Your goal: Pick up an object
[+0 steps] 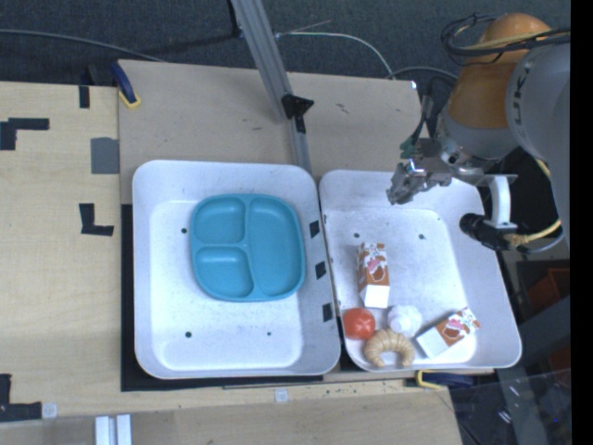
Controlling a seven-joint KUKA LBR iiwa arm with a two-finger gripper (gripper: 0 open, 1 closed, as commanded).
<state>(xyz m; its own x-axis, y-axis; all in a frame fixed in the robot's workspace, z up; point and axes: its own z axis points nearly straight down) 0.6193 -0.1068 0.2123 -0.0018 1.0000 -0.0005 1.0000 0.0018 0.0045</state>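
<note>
Camera view | gripper (405,185) hovering, approach step | jaw state: you cannot tell | next: descend toward carton (372,267) at 6 o'clock

The wooden bench (56,276) is carrying two white bins side by side, the left bin (153,276) sitting at nine o'clock and the right bin (491,313) lying at three o'clock, their inner edges touching.
</note>
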